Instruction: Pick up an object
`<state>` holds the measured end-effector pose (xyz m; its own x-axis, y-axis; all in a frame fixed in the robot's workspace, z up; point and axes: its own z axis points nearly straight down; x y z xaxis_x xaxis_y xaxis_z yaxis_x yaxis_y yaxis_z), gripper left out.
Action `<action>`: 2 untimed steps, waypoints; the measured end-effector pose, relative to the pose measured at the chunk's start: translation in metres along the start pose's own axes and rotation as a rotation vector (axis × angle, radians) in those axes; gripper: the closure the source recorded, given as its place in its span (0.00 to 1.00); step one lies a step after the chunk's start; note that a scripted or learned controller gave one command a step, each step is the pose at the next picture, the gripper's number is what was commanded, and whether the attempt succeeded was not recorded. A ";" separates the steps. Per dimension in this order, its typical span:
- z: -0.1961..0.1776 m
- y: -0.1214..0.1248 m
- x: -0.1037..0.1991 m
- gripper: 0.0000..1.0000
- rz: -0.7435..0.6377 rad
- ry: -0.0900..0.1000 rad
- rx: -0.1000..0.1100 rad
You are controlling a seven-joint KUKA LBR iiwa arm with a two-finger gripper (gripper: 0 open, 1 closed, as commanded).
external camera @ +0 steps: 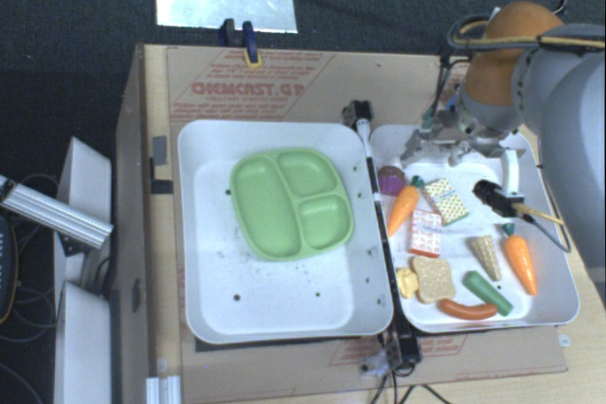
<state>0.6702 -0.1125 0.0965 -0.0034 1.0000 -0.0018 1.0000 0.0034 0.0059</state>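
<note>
Although the tray (292, 202) filled the left bin (213, 298), the pickable toys all lay in the right bin (559, 293). Nearest the gripper (437, 143) was a carrot (401, 207), just near and left of it, long axis running near-left to far-right. I cannot tell the gripper's opening.

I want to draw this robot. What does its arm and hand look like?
The arm is thick, round and grey, with a bright orange band near the wrist. The hand is small, grey metal with thin parts. Thin cables loop beside the orange part.
</note>
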 end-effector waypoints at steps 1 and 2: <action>0.011 -0.001 0.004 0.00 0.000 0.001 0.003; 0.000 0.000 0.003 1.00 -0.002 0.000 -0.001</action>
<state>0.6702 -0.1095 0.0966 -0.0050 1.0000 -0.0015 1.0000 0.0050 0.0064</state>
